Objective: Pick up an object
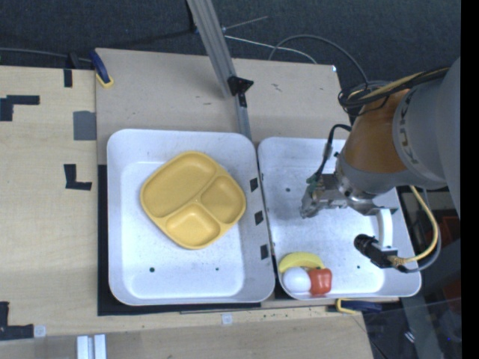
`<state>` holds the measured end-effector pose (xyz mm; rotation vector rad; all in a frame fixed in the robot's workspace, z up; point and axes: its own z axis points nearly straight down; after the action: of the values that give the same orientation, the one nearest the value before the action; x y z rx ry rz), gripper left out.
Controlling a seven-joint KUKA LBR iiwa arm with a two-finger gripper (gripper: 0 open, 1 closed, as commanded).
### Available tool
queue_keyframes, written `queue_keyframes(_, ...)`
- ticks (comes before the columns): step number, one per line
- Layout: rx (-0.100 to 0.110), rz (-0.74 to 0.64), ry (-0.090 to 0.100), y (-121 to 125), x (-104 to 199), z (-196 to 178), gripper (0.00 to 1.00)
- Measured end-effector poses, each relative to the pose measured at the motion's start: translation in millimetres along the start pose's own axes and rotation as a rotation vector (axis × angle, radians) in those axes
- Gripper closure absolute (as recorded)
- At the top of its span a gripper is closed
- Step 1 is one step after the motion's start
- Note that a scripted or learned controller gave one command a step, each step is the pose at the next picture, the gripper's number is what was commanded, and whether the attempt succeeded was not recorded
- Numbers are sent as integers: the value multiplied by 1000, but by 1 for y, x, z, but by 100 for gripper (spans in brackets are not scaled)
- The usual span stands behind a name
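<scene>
A yellow divided plate (193, 199) lies in the left bin (127, 275). In the right bin (288, 163), at its front left corner, a yellow banana-shaped piece (300, 259), a white egg-like ball (297, 280) and a small red object (320, 280) sit bunched together. My gripper (310, 207) hangs over the middle of the right bin, well behind that cluster, pointing down at bare bin floor. Nothing shows between its fingers.
A grey metal pole (217, 43) slants from the top of the bench down to the gap between the bins. Black cables (382, 254) trail from the arm over the right bin's right side. Wooden bench surface lies at left.
</scene>
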<state>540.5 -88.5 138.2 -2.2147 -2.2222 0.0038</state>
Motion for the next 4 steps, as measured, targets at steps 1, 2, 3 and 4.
queue_keyframes(1,-8,3,-2,-2,-10,-49,100)
queue_keyframes(2,-9,2,-2,-1,-10,-102,100)
queue_keyframes(3,-4,-4,1,2,43,-108,100)
queue_keyframes(4,-3,-5,1,13,105,-105,100)
